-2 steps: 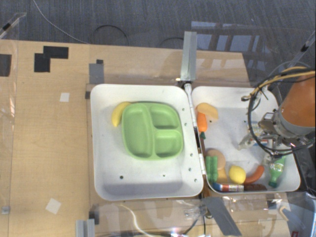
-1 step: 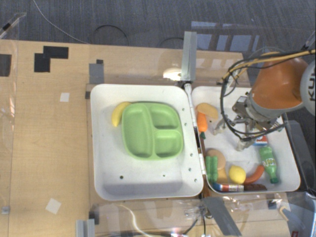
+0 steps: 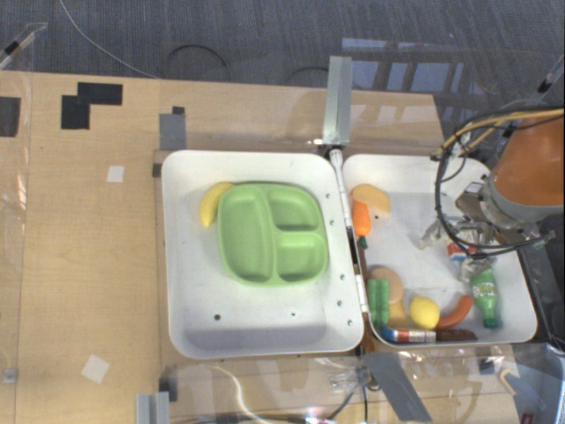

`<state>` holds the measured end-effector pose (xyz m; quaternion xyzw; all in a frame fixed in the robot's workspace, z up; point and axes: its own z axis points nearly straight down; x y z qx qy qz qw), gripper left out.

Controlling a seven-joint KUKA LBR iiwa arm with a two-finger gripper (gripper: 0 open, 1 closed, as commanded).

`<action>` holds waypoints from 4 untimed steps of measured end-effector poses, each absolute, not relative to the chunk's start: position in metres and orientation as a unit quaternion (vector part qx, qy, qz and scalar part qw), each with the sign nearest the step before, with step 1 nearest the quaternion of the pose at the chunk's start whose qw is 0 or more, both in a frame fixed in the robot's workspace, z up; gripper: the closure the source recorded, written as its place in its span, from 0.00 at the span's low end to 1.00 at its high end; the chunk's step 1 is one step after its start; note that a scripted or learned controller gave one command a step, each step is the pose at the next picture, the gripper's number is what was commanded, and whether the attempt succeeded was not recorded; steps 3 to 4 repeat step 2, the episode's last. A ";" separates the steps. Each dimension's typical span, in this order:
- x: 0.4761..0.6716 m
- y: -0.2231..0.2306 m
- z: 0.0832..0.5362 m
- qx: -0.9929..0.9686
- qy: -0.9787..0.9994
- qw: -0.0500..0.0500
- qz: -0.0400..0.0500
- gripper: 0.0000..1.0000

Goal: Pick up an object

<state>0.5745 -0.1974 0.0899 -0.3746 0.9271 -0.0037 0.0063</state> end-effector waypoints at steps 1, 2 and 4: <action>0.526 -0.205 0.090 -0.330 0.944 0.008 -0.004 0.00; 0.532 -0.202 0.105 -0.333 0.943 0.015 -0.007 1.00; 0.532 -0.202 0.105 -0.333 0.943 0.015 -0.007 1.00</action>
